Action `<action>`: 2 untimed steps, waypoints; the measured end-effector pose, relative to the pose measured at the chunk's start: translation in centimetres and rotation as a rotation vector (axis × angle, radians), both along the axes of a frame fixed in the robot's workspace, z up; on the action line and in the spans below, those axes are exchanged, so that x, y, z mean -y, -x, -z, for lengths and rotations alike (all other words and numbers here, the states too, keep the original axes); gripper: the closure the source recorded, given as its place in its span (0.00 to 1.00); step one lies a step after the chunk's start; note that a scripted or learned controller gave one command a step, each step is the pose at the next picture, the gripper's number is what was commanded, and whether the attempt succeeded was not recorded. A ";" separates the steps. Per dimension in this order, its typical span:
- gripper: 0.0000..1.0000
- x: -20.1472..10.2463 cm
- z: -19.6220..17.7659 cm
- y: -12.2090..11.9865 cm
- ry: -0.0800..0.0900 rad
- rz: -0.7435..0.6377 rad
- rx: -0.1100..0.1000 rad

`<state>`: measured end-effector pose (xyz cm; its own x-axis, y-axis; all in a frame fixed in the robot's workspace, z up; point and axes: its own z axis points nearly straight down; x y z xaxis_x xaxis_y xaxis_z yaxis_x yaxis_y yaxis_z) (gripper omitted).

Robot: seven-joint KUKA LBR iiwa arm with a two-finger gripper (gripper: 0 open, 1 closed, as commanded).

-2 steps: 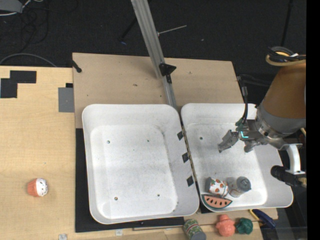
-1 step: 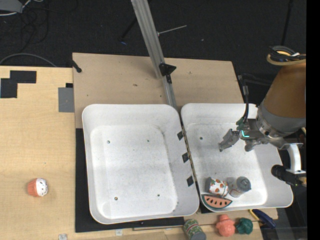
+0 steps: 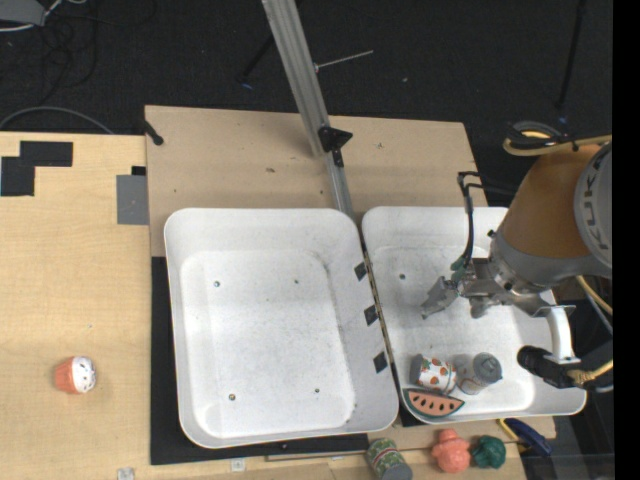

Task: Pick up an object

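Note:
My gripper (image 3: 455, 301) hangs over the middle of the right bin (image 3: 420, 238), its two fingers spread apart and nothing between them. Closer to the bin's front wall lie a small white and red figure (image 3: 434, 373) and a grey round object (image 3: 485, 369), side by side and well clear of the fingertips. A watermelon slice toy (image 3: 435, 404) rests on the bin's front rim, just below the figure. The orange band and grey wrist of the arm cover the bin's right side.
The left bin (image 3: 265, 318) sits beside the right one. A red and white ball (image 3: 75, 375) lies on the wooden bench far left. A green can (image 3: 383, 457), a pink toy (image 3: 450, 450) and a green toy (image 3: 488, 452) lie in front of the bins. A slanted metal rail (image 3: 300, 68) rises behind them.

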<state>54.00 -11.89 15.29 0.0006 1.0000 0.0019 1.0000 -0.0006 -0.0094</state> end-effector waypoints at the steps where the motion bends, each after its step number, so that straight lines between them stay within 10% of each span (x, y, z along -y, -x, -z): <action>1: 0.00 0.9 5.7 0.0 0.000 0.000 0.000; 2: 0.00 0.9 6.0 -0.1 0.001 0.002 0.007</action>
